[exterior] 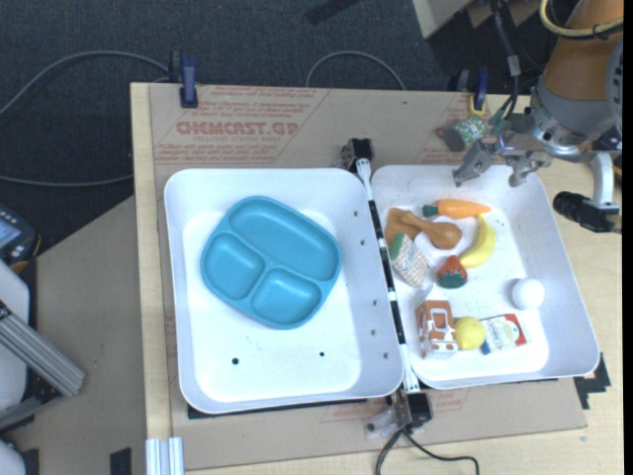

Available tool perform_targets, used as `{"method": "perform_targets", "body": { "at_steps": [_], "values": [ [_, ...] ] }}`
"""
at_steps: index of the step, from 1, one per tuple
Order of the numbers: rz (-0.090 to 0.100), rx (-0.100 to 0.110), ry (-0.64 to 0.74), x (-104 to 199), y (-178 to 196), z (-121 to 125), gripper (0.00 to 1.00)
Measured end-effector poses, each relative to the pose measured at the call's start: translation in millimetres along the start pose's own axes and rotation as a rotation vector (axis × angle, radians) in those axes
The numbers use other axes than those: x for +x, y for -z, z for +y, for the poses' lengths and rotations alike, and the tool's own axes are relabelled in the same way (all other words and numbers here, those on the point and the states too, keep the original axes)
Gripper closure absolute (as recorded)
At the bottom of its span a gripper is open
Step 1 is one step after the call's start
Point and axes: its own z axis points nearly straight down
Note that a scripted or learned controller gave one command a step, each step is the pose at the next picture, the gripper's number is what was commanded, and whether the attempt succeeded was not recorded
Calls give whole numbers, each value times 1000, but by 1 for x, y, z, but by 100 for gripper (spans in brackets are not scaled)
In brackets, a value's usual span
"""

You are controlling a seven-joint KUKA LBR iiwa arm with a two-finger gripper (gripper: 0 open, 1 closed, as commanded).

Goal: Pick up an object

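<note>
Your gripper (497, 169) hangs over the top edge of the right bin (566, 295), fingers spread apart w/ nothing between them. Nearest pick is the carrot (461, 207), just below and a bit left of the claw, long axis running left-right across the bin. The banana (480, 245) and the rest of the toy food sit further down, so you'd drop toward the carrot first.
</note>
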Motion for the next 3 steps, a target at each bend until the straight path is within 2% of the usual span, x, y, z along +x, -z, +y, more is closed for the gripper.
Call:
{"method": "perform_targets", "body": {
  "at_steps": [1, 2, 3],
  "values": [
    [3, 9, -1, 5, -123, -16, 0],
    [-1, -4, 0, 4, -104, -12, 100],
    [-1, -3, 0, 4, -105, -13, 0]
  ]
}}
